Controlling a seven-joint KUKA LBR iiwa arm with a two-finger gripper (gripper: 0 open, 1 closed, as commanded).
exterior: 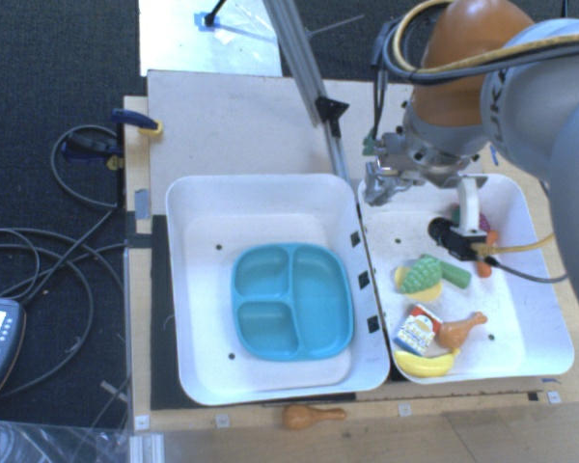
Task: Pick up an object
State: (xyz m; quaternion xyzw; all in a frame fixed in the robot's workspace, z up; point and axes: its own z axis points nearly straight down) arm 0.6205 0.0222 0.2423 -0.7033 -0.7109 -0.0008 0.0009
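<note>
In the right bin (521,350), glossy plastic toy food (429,321) clusters.

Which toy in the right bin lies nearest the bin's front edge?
The yellow banana, curved along the front rim of the right bin; the drumstick and small carton sit just behind it.

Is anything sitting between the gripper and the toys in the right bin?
Nothing visible. The gripper hangs over the upper left corner of the right bin; bare white floor separates it from the corn toy, the nearest toy. The other toys cluster beyond it, toward the near edge.
</note>
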